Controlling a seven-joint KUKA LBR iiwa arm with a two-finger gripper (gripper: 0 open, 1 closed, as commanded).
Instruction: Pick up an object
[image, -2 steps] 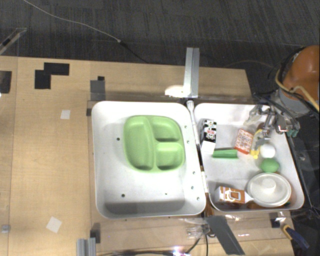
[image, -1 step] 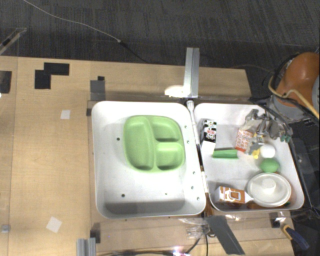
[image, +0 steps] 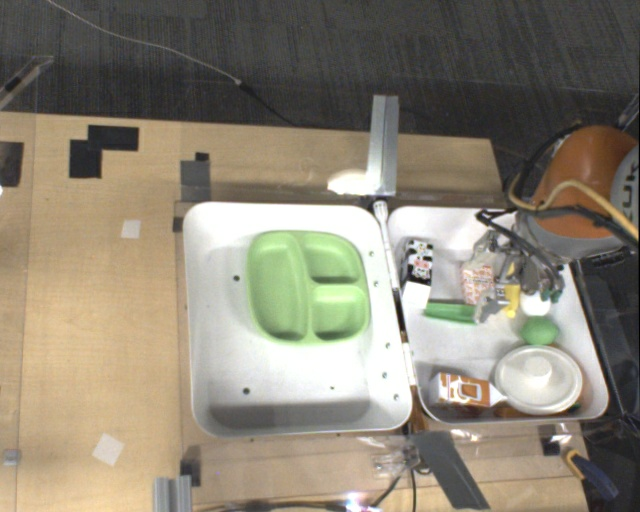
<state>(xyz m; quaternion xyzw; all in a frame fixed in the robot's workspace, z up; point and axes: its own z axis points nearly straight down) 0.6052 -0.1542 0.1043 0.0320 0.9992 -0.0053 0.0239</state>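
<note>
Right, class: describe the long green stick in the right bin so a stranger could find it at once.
Start at the right bin, the crowded one. The green stick lies flat near its middle, just below a small black-and-white packet. Unlike the round green ball nearby, it is long and thin.

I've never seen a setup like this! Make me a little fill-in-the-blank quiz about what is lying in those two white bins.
1. The light green divided plastic plate lies in the ____ bin of the two as the camera sees them.
2. The round white bowl sits in the same bin as a small ____ ball.
3. The plate has ____ compartments.
4. The arm's gripper is over the ____ bin.

Missing words: left; green; three; right
</note>
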